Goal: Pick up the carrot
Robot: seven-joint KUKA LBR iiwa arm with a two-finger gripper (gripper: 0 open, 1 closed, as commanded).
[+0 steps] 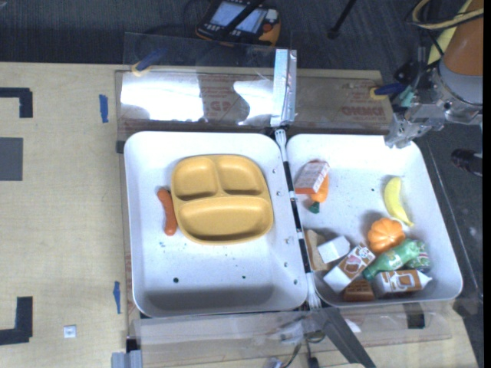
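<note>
The carrot (321,191) is a small orange piece with a green tip. It lies in the right bin (360,156) near its left wall, partly under a red and white carton (310,176). My gripper (400,134) hangs over the far right corner of the right bin, well away from the carrot, up and to its right. Nothing shows in the gripper.
A banana (394,199), an orange round fruit (384,234), a green bottle (398,257) and several small cartons crowd the right bin's near right part. The left bin (146,175) holds a yellow divided plate (222,198) and a reddish sausage (167,210).
</note>
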